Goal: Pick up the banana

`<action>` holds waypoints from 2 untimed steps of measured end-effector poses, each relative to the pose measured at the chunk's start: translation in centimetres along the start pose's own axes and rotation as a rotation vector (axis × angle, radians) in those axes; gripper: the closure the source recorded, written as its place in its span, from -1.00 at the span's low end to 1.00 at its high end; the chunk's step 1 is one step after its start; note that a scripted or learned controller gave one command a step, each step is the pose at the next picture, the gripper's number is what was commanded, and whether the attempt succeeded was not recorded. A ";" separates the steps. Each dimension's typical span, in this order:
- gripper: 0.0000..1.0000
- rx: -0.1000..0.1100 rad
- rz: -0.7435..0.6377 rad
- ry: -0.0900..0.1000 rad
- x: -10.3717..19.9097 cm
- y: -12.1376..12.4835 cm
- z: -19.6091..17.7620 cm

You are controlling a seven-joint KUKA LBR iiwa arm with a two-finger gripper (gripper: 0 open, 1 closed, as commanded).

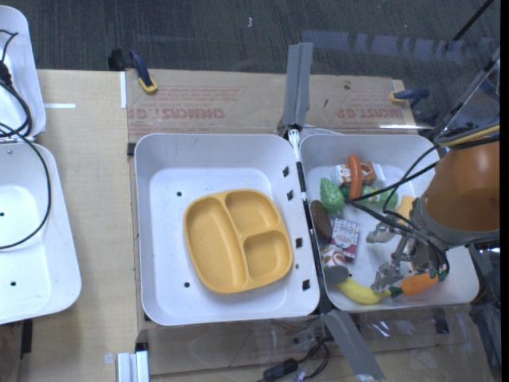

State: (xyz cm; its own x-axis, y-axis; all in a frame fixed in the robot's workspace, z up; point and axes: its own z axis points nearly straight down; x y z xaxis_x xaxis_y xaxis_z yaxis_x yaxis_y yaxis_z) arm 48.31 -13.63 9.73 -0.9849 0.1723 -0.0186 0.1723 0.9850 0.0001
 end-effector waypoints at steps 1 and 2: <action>-1.00 -0.004 -0.359 0.014 -0.7 -5.1 -10.4; -1.00 -0.006 -0.817 0.007 -1.1 -0.3 0.4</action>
